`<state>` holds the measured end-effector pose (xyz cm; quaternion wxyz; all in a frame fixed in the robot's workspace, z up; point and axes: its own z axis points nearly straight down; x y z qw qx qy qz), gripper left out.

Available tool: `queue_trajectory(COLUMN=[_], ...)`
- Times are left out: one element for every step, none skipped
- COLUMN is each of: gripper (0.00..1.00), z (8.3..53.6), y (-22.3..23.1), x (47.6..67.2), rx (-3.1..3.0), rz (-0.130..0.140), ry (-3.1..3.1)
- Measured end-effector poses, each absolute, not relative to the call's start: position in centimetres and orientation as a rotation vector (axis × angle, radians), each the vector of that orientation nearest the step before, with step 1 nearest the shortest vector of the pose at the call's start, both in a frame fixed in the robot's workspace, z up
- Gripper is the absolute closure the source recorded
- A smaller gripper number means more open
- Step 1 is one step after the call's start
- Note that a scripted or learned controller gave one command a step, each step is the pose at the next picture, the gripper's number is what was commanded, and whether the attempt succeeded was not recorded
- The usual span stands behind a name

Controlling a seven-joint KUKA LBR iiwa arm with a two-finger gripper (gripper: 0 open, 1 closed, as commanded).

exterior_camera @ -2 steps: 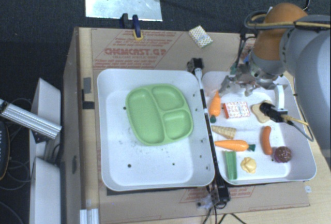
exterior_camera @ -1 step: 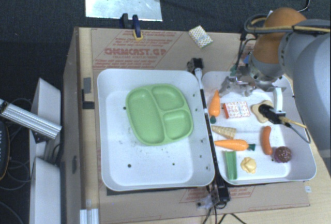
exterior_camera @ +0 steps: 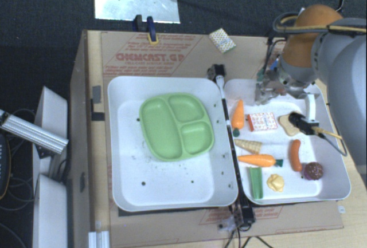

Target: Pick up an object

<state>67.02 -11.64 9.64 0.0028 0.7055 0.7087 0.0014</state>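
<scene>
A small red-and-white toy box (exterior_camera: 262,121) lies flat just beside the gripper (exterior_camera: 265,94), whose open or closed state cannot be told. It looks light, stiff and smooth, best gripped across its narrow sides.

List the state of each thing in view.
green plate: right side up, compartments empty, in left bin.
cone: on its side, in right bin.
sausage: lying flat, loose.
red-and-white box: lying flat.
gripper: over right bin's far end.
</scene>
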Motion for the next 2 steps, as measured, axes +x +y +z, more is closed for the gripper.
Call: queue_trajectory(gripper=[0.00,1.00], z=[9.6,10.8], y=[-11.6,-11.7], x=[67.0,67.1], rx=[2.212,2.209], rz=[0.004,0.008], ry=[2.223,2.222])
